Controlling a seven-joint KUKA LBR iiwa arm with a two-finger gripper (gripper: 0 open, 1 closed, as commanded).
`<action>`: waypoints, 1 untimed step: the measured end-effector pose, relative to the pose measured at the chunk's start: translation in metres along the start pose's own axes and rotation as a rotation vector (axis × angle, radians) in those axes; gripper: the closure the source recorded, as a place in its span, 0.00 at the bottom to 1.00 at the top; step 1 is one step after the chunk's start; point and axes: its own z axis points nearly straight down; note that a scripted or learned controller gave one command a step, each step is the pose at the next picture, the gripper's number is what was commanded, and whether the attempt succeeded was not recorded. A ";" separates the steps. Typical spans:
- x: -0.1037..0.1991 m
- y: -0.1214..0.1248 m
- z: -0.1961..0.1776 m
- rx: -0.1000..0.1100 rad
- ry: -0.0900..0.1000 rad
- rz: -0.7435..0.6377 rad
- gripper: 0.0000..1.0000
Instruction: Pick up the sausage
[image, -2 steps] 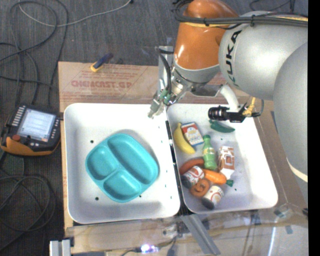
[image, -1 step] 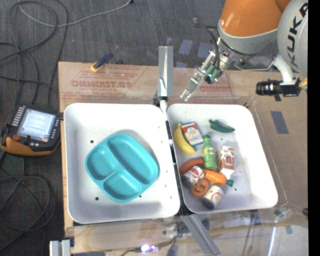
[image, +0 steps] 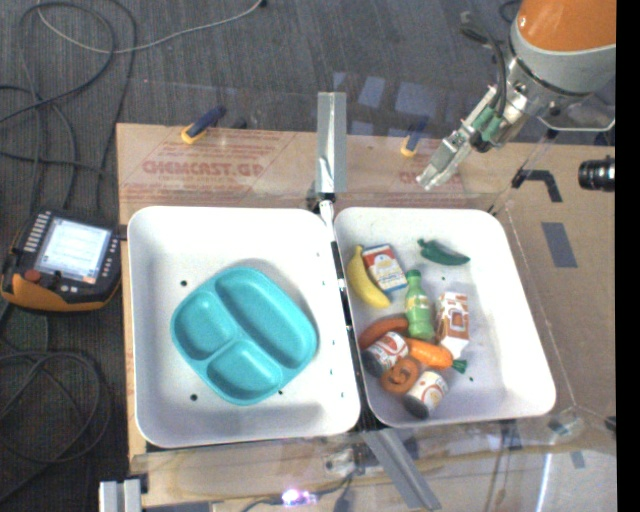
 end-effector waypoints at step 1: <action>0.110 0.025 0.121 0.000 0.005 -0.292 1.00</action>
